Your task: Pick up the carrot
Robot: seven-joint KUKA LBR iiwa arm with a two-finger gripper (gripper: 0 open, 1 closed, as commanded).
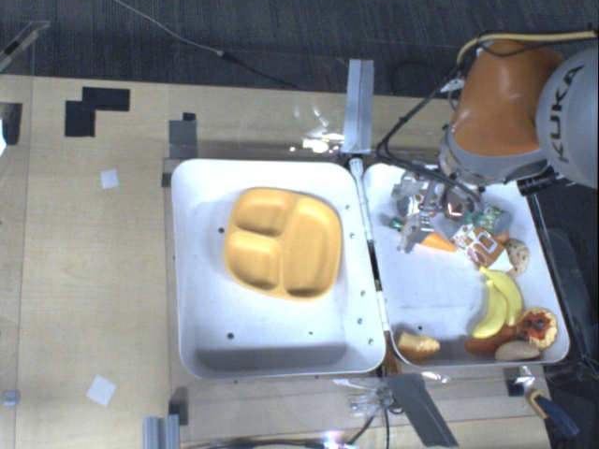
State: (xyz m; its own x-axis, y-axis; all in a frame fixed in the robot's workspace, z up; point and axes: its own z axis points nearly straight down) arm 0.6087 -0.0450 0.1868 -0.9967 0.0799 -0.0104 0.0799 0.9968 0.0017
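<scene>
The end effector [418,215] hangs low in the right bin [421,293], the carrot [436,243] just below it; its opening I cannot tell.

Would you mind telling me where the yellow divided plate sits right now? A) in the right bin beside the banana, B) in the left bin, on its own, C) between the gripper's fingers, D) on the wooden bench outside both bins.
B: the yellow divided plate lies on the floor of the left bin, while the banana, the carrot and the gripper are all over the right bin.
</scene>
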